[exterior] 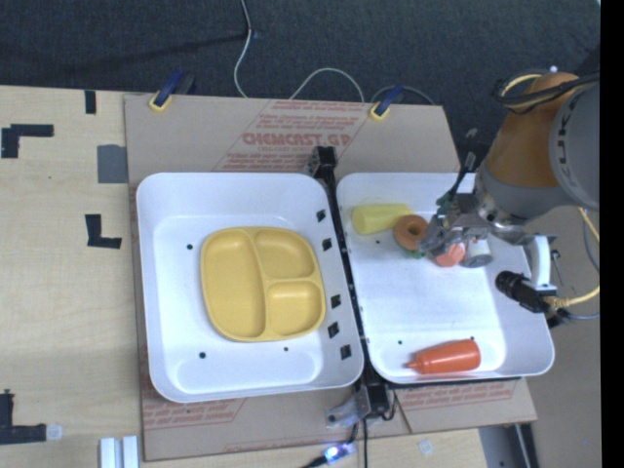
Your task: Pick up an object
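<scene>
Two bins on the bench; gripper (450,234) sits low in the right white bin (439,305), at the grasp step by my read. Orange carrot-shaped toy (445,357) lies well toward the camera from the jaws. Small red-orange piece (449,254) touches them; jaw opening, can't tell. Orange ring (410,231) just left, yellow rounded block (378,217) beyond. Next: confirm grip, then lift straight.

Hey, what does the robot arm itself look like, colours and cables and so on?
The arm is a thick, rounded grey body with a broad orange band above the wrist. Thin cables loop by the band. The metallic grey gripper carries dark fittings; a black cylindrical part juts below.
</scene>
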Available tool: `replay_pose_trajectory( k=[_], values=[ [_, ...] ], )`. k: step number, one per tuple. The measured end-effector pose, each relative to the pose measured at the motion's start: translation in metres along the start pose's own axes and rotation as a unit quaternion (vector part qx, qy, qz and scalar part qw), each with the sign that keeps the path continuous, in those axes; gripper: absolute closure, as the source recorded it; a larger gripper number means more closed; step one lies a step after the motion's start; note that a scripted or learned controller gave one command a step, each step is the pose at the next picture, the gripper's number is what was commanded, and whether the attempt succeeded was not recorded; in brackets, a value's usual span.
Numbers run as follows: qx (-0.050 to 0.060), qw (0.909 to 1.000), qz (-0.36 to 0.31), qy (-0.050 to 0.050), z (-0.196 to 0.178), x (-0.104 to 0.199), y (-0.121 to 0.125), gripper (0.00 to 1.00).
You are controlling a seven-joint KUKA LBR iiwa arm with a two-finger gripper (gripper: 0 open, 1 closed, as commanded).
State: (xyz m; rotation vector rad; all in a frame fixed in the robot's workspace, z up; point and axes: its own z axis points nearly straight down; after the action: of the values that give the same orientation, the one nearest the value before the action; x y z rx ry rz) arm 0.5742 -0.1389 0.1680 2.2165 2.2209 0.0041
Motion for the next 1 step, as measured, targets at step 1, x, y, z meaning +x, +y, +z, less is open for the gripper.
replay_pose_trajectory(
  k=[1],
  values=[
    [0.000, 1.0000, 0.000, 0.000, -0.0621, -0.0014, -0.0041, 1.00]
  ],
)
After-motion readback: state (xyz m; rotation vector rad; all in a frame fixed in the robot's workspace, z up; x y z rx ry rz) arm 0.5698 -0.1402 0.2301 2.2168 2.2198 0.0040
